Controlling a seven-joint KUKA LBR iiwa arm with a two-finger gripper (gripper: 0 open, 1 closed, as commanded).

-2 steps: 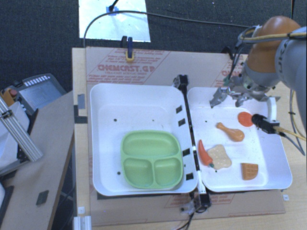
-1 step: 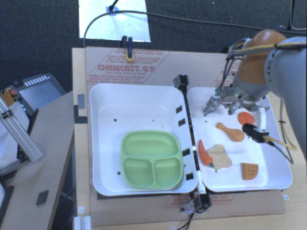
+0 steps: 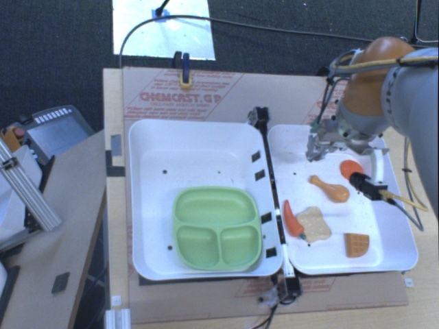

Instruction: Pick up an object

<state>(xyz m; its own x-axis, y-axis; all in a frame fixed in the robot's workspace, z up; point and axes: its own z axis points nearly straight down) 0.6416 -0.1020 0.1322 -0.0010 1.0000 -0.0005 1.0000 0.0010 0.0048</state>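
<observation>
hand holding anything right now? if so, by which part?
Nothing visibly held. The hand sits over bare floor at the back of the right bin, apart from the drumstick, which lies on the bin floor.

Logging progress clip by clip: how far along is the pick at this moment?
Done: nothing is lifted yet; the drumstick, carrot, beige slice and tan wedge all lie on the floor of the right bin. In hand: the pincer hangs over the bin's far part, apart from the drumstick. Left: lower onto one item, close on it, raise it.
</observation>
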